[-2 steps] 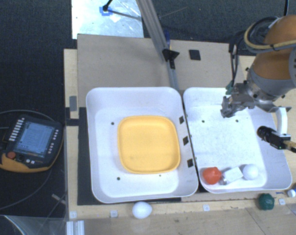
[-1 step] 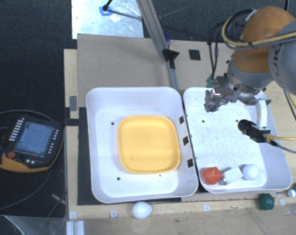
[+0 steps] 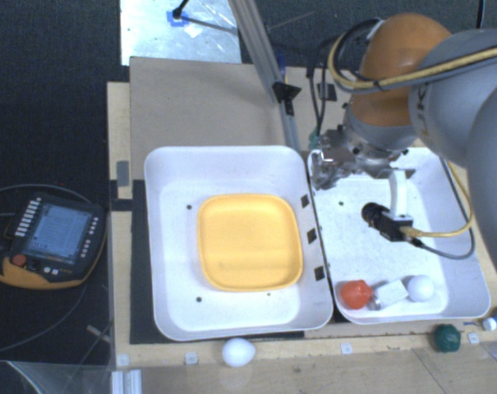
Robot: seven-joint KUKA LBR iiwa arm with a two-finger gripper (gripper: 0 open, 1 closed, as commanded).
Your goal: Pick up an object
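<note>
Yellow plate [image 3: 250, 241]; white bins [image 3: 170, 302]; orange-red ball [image 3: 355, 294]; white ball [image 3: 420, 287]; possibly green ball [image 3: 446, 337].

No legible text or labels anywhere.

The robot's thick, smooth grey arm link [image 3: 470, 97] has a rounded, glossy orange band [image 3: 396, 48] above the wrist, and below that a paler grey metal wrist flange [image 3: 371, 138]. Black and yellow cables [image 3: 347, 52] loop around the orange section, and another thin yellow cable [image 3: 441, 232] runs from a small black cylindrical fitting [image 3: 382, 220] mounted on a white bracket [image 3: 398, 195]. The two-finger gripper [image 3: 322, 171] is a compact silvery metal assembly of dull, blurred parts.
</note>
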